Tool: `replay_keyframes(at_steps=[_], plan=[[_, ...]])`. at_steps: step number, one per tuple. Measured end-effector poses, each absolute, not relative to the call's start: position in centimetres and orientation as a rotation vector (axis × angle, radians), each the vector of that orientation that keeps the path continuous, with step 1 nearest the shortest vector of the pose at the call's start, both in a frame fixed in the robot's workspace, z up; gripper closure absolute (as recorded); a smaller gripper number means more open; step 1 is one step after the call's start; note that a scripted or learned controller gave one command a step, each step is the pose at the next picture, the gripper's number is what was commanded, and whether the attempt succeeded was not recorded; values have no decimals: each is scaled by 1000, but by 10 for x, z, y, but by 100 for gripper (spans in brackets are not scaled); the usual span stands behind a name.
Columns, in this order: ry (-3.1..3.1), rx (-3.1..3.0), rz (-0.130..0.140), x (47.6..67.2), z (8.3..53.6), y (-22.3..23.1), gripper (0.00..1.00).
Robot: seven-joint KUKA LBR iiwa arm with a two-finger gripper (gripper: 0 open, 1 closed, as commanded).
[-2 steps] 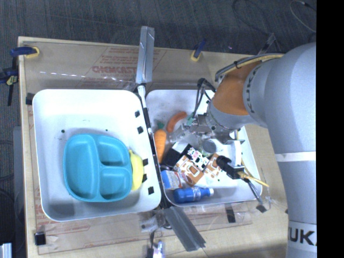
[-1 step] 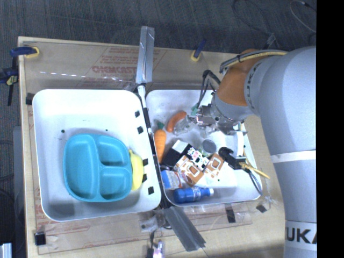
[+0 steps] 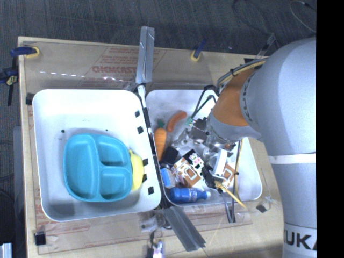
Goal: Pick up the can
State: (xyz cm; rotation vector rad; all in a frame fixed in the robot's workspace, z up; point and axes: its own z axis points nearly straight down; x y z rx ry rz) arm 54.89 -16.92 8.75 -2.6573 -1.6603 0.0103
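My gripper (image 3: 200, 140) hangs low inside the right bin (image 3: 251, 183), over a heap of small items. Just below it lies a brown-and-white patterned cylinder (image 3: 184, 171) that may be the can, on its side, with a similar patterned box (image 3: 226, 171) to its right. The wrist hides what lies directly under the gripper. The arm's orange band (image 3: 230, 105) sits above the bin's right half.
The right bin also holds an orange carrot (image 3: 160, 142), an orange sausage-shaped item (image 3: 176, 120), a blue bottle (image 3: 188, 195) at the front and a black block (image 3: 169, 155). In the left bin (image 3: 48, 117) are a blue divided plate (image 3: 98, 167) and a yellow banana (image 3: 137, 169).
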Motion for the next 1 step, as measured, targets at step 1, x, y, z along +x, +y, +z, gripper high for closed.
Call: replay_keyframes(at_steps=[1], plan=[[-1662,-2652,17,549,94,-170,100]])
